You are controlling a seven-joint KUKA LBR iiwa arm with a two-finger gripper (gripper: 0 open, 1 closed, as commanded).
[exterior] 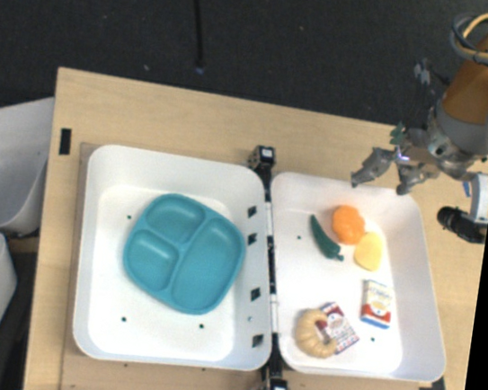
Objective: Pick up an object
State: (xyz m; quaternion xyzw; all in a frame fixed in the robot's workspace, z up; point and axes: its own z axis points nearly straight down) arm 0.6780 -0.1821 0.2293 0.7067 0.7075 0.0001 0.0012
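The gripper (389,173) hangs over the far right corner of the right bin (425,289), just above its back rim, with its two fingers spread apart and nothing between them. One finger (368,170) points down and to the left, the other (409,179) sits to its right. Above them the wrist rises into the orange band (474,88) of the arm. All the loose things lie in the right bin, nearer the camera than the gripper. Closest to it is an orange ball (347,223), below and slightly left of the fingers and apart from them. A dark green pepper (324,238) lies slanted just to the ball's left, touching or nearly touching it. A yellow lemon-like fruit (369,251) sits just beside the ball on its lower right. Farther toward the front, a small white and red carton (377,304) lies flat near the right wall. Near the front edge a pale round bun (312,333) rests with a small red and white packet (337,326) lying partly on top of it; these two are well apart from the gripper. The left bin (96,240) holds a blue divided plate (184,252) lying flat near its middle. Both bins stand side by side on a light wooden bench (192,114)
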